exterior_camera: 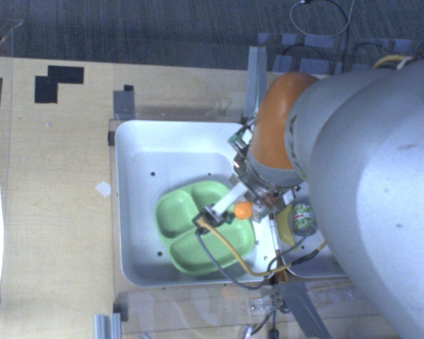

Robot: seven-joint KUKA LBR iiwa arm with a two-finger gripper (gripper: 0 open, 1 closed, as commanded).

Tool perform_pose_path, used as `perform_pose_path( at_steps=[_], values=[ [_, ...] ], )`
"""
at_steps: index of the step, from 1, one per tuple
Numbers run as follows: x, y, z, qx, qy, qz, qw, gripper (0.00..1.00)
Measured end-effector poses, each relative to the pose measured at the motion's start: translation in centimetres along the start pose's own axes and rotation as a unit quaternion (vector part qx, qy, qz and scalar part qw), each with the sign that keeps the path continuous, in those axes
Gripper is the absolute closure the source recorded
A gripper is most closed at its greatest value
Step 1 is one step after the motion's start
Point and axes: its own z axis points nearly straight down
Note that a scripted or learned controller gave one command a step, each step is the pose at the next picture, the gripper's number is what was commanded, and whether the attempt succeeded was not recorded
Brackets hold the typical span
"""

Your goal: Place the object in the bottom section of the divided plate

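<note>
A small round orange object (242,209) sits at the right edge of the green divided plate (187,221), directly under the hand (254,196). Whether the hand is clenched on it or released cannot be told. Right of the plate lies a green-labelled container (302,217), its writing too blurred to read.

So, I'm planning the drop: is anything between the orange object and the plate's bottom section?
Nothing visible does. The orange object sits at the gripper over the green plate's right side. The bottom section just below looks bare, though the arm hides its right end.
</note>
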Motion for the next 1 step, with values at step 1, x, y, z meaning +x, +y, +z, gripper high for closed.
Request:
perform_pose_path(
  at_steps=[1],
  values=[
    [-0.01,0.03,0.0,0.0,0.0,0.0,1.0,0.0]
  ],
)
